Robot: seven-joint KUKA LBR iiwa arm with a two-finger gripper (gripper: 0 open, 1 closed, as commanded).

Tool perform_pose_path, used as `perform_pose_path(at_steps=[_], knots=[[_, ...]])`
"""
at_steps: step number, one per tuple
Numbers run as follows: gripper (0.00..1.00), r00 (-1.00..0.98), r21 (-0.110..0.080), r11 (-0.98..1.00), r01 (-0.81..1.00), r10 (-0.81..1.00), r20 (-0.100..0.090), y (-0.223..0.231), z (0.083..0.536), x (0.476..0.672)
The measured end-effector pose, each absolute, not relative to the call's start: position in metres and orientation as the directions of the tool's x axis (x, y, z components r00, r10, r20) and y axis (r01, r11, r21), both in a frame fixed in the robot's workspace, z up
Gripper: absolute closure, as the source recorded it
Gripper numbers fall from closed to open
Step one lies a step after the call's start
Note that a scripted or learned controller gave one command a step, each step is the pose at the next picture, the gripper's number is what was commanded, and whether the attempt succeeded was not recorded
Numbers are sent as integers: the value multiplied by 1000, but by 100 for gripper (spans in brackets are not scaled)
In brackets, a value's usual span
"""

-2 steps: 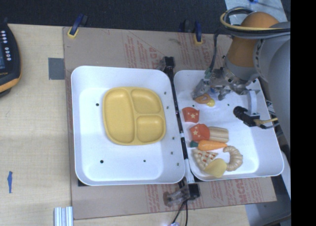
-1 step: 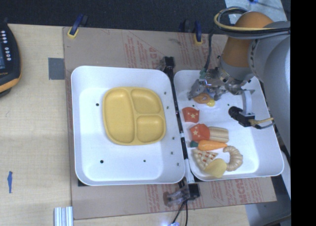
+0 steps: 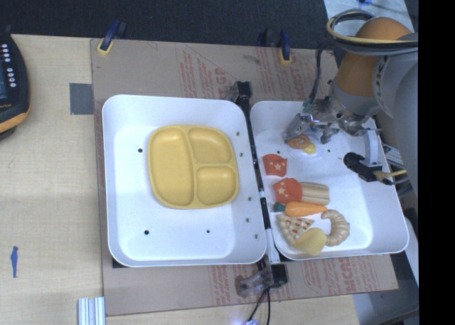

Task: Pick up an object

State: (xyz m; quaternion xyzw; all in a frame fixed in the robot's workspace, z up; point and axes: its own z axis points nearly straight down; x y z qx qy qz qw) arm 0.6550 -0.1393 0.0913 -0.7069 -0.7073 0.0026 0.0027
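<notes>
The gripper (image 3: 307,131) hangs low in the far part of the right bin (image 3: 384,235), its fingers spread apart, with a small orange-and-yellow toy (image 3: 303,144) lying just below and between the tips, flat on the bin floor; whether they touch it I cannot tell. Nearer the camera than the fingers lie a red block (image 3: 275,165), a carrot (image 3: 305,209) and a shrimp (image 3: 337,225). Left of the fingers, the other bin (image 3: 128,238) holds a yellow tray (image 3: 192,166).
</notes>
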Motion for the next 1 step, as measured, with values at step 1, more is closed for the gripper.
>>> perform_pose_path(at_steps=[1], knots=[[100,-4,-8,4,1000,1000,-2,-140,103,655]])
